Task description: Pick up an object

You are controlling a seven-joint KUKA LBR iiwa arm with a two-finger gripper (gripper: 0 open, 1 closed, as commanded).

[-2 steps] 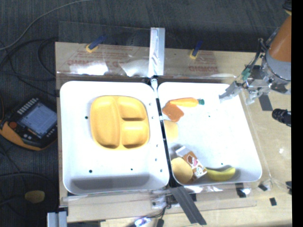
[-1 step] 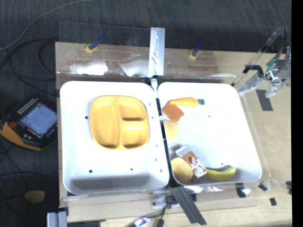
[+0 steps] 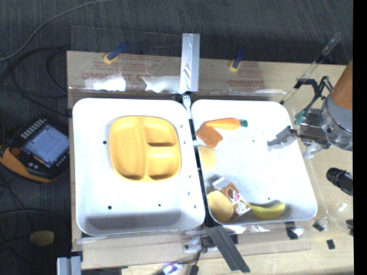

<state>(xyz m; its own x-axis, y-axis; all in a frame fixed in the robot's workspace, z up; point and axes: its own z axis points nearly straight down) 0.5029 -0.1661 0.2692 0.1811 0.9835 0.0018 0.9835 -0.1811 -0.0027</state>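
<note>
The right bin (image 3: 298,171) holds an orange carrot (image 3: 223,124) with a green tip at the back. A brown-orange piece (image 3: 209,135) lies just in front of the carrot. A pale yellow item (image 3: 207,158) rests against the left wall. In the front corner lie a round yellow fruit (image 3: 219,206), a small brown-and-white carton (image 3: 235,196) and a banana (image 3: 267,210). My gripper (image 3: 288,138) hangs over the right bin's back right part, well apart from all of these, with nothing seen in it.
A yellow divided plate (image 3: 145,148) lies in the left bin (image 3: 92,205). A metal post (image 3: 190,62) stands behind the divider between the bins. A handheld controller (image 3: 40,148) sits off the bench at the left.
</note>
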